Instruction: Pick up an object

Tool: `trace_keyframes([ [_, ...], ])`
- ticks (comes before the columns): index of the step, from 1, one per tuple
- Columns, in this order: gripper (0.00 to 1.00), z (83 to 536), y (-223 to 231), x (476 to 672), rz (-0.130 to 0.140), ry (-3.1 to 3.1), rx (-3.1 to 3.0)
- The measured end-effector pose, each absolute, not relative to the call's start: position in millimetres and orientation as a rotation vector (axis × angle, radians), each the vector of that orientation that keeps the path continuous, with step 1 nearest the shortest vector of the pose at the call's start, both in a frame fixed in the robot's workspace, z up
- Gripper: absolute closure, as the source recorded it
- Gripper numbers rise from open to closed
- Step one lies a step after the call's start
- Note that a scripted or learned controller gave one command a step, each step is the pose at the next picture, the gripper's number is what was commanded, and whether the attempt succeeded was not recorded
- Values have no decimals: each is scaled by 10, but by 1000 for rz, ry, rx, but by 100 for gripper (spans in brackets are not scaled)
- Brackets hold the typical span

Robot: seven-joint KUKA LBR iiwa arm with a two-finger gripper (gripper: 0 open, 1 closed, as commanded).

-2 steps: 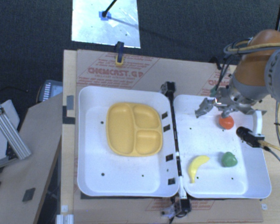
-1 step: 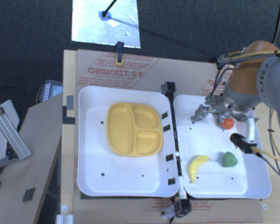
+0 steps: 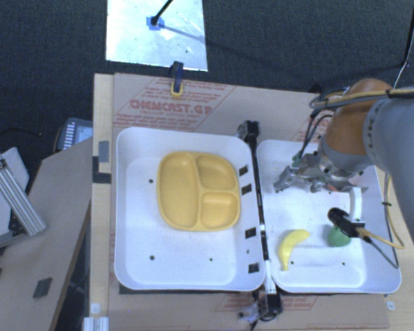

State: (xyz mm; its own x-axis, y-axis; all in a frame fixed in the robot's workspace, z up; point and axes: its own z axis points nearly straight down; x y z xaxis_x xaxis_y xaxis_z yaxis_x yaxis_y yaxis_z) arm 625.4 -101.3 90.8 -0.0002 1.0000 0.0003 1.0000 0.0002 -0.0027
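A worktop (image 3: 101,107) carries two white bins, and in the right bin (image 3: 312,279) a banana (image 3: 292,245) lies near the front wall, with a small green thing (image 3: 339,237) near it toward the view's right. The end effector (image 3: 296,177) hangs over the rear of that bin, apart from both and holding nothing visible; whether it is apart or together I cannot tell. The pick looks not yet made, so descent, grasp and lift are left, and a yellow plate (image 3: 197,190) sits in the left bin (image 3: 129,261).

Yellow tray (image 3: 197,190) left bin (image 3: 129,261), banana (image 3: 291,247) right bin (image 3: 319,276)
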Motion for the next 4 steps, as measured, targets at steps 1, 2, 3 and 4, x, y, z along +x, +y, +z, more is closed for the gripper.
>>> trace_keyframes([
  [1, 100, 1048, -1017, 6275, -3, -2224, -2224],
  [2, 100, 1539, -1102, 6324, -6, -2225, -2226],
  [3, 100, 1995, -1159, 6339, -6, -2224, -2227],
  [4, 100, 2255, -1159, 6352, -5, -2228, -2220],
])
